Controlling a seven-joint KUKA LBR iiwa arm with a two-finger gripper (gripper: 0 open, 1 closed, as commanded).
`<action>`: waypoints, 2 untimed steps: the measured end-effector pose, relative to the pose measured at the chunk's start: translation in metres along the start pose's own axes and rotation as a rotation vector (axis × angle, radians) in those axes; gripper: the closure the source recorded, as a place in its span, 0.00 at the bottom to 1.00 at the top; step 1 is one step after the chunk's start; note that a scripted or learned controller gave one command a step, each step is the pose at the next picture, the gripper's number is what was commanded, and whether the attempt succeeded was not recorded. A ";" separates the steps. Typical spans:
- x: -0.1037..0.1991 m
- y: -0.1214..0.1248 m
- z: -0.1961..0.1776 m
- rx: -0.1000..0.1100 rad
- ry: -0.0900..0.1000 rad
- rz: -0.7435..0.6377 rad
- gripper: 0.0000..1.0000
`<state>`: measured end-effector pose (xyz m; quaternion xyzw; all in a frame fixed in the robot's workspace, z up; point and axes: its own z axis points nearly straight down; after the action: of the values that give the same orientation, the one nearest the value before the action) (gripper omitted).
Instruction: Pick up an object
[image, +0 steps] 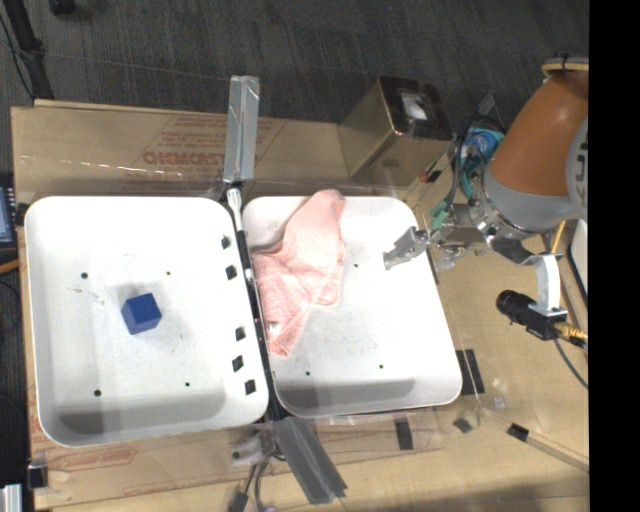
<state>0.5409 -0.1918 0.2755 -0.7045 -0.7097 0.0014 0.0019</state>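
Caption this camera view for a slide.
Gripper over right bin beside pink cloth; blue cube in left bin.

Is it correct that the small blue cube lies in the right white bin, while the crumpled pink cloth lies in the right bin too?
Not quite. The camera view shows the small blue cube in the left shallow white bin, not the right one. The crumpled pink cloth does lie in the right white bin.

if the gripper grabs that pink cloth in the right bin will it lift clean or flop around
The pink cloth lies crumpled in folds, so it is probably soft and would likely droop and trail from a pinch. It looks light. One edge drapes toward the divider beside the left bin, so it may drag there.
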 end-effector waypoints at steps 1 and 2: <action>0.000 0.000 0.000 0.000 0.000 0.000 0.00; 0.049 0.031 0.079 0.002 -0.001 0.054 0.00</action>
<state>0.5714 -0.1421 0.1959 -0.7234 -0.6904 0.0022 0.0021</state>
